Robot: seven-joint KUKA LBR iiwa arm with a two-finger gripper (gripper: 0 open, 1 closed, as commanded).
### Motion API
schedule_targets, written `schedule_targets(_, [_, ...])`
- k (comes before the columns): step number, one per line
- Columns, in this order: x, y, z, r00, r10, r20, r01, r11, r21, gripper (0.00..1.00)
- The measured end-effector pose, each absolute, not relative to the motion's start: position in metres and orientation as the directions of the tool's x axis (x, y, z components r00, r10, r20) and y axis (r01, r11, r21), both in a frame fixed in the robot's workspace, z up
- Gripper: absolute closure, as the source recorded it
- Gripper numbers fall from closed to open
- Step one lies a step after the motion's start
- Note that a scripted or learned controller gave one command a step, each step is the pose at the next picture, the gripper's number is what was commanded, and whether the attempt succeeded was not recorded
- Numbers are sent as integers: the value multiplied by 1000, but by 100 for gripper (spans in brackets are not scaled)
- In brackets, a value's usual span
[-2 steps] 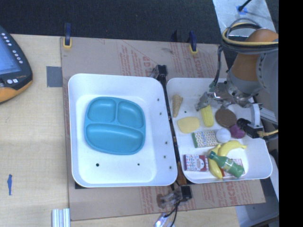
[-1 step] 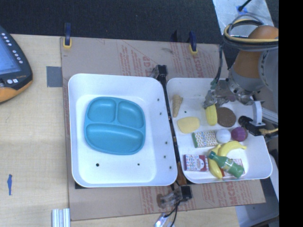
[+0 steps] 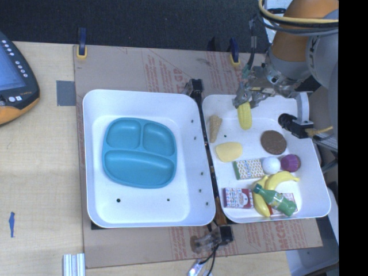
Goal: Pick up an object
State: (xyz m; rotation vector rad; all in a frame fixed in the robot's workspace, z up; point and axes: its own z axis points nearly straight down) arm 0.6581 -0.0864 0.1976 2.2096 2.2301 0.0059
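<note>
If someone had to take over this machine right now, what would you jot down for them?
Gripper: at the right bin's far edge, shut on the corn cob, which hangs from it.
Right bin: brown disc, purple ball, white egg, banana, green bottle and other items lying loose.
Left bin: blue divided plate.
Done: corn cob gripped.
Left: confirm the grip holds.
</note>
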Motion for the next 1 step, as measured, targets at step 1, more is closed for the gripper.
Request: schedule_targets(1, [613, -25, 191, -10, 1000, 2, 1000, 10, -8, 100])
